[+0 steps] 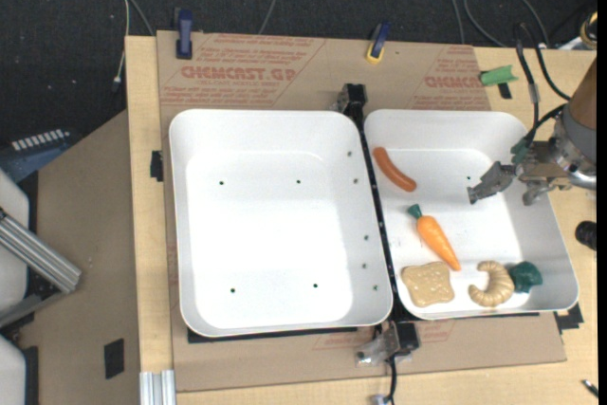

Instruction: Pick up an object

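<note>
Nearby, an orange carrot (437, 241) with green top; gripper (512, 183) spread open, empty.

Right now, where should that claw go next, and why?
Probably down and toward the carrot. The gripper hangs over a bare patch of the right bin with nothing between its fingers, and the carrot lies nearby, apart from the other toys.

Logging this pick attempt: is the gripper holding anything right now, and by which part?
Nothing is held. The gripper hangs open above the right bin, apart from the toys.
</note>
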`<state>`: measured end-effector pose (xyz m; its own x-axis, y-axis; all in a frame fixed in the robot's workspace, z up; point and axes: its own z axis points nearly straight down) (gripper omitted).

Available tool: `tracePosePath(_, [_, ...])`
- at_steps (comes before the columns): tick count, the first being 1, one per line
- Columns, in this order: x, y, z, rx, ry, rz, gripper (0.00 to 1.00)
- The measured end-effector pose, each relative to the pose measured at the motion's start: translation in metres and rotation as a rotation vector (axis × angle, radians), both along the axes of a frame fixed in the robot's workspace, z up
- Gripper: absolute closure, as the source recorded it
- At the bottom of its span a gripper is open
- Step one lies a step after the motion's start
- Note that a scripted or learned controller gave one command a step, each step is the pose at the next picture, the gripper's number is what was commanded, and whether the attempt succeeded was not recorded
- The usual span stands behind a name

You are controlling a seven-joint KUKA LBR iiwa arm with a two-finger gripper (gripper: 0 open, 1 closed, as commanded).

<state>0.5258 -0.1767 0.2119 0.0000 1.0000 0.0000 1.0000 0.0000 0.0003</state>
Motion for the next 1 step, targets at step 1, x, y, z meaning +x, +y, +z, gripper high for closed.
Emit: tracePosePath(1, [-0.0287,0.0405,-0.1316,0.003,0.008,0.002,0.00])
